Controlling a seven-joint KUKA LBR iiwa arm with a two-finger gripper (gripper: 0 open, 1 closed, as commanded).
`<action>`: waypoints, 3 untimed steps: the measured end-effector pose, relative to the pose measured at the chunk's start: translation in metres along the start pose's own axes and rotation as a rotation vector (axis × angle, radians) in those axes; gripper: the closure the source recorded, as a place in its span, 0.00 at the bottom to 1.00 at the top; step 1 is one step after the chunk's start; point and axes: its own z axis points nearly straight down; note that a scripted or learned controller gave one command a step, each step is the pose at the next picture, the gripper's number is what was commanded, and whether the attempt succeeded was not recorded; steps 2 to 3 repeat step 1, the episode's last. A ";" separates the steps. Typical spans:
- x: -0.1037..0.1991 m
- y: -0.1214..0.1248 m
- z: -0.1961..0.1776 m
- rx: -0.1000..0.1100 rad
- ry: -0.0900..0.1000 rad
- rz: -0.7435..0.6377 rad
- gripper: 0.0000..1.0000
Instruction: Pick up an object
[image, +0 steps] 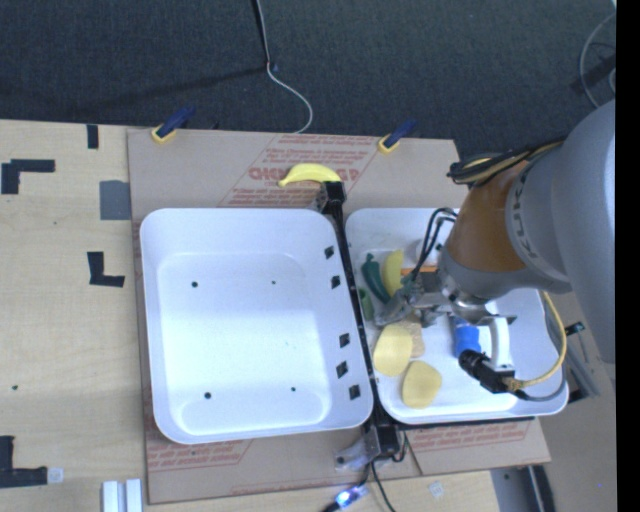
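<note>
My gripper (413, 302) is low inside the right bin (540, 400), near its left side, with the grey arm and orange band (480, 235) rising to the right. Just beside it lie a green object (376, 280) and a small yellow object (394, 264) against the bin's left wall. A pale yellow piece (393, 350) sits directly below the gripper, and a second pale yellow piece (421, 383) lies nearer the front. A blue object (467, 338) lies to the right, under the wrist. Nothing shows as held.
The left bin (240, 320) stands alongside, split from the right one by a black-clipped divider (345, 300). A yellow banana (310, 176) lies on the cardboard behind the bins. Cables (520, 375) loop from the wrist over the right bin's front corner.
</note>
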 end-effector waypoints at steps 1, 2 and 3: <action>0.065 0.003 -0.096 -0.009 0.002 -0.007 1.00; 0.065 0.003 -0.096 -0.009 0.002 -0.007 1.00; 0.065 0.003 -0.096 -0.009 0.002 -0.007 1.00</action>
